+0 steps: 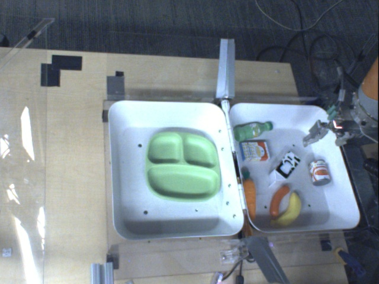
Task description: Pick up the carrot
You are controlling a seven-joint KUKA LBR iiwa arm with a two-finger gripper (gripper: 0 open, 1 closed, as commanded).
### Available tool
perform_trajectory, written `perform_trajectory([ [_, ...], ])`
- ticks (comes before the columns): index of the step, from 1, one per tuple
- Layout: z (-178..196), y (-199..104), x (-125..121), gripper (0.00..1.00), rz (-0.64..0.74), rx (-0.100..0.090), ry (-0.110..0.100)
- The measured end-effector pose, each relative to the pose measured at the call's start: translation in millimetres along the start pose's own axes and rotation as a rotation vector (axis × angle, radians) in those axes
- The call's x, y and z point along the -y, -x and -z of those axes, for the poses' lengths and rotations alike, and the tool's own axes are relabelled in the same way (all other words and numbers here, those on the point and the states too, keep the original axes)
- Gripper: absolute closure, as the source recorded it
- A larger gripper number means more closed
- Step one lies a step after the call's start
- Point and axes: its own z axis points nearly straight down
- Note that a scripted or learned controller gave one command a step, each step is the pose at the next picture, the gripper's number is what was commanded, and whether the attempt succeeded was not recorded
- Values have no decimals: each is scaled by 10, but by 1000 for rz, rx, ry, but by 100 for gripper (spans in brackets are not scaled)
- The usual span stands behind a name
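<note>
Camera view, and straight to the carrot (250,197): it lies lengthwise against the left wall of the right bin (349,218), leafy end up, near the front corner. Just beside it to the right sit a red sausage (279,200) and a banana (290,209), the two touching. Further up, a small carton (254,151) and a green bottle (253,129), a black-and-white box (288,165) in the middle, and a red-and-white can (320,172) over to the right.

And the hand (323,130) hovers above the bin's upper right corner, well apart from the carrot, nothing in it. Whether it is spread or pressed together, I cannot tell from this angle.

Now the danger, as I judge it: that carrot hugs the wall, so one finger may strike the rim or find no room to slip in behind it. A closing hand could push the carrot along the wall or roll it out of the pinch. The box lies across the diagonal path, too.

Left bin (118,176) holds a green divided tray (181,164). Both bins rest on a pale wooden bench (53,176), with a metal post (226,67) rising between them and cables (308,16) trailing over dark carpet behind.
</note>
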Motion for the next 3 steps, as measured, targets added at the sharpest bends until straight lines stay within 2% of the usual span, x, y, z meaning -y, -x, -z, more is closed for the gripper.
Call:
perform_trajectory([
  [1,-534,-501,528,0,319,0,1],
  [2,-1030,-755,582,0,575,16,27],
  [3,-900,-753,536,100,575,22,39],
])
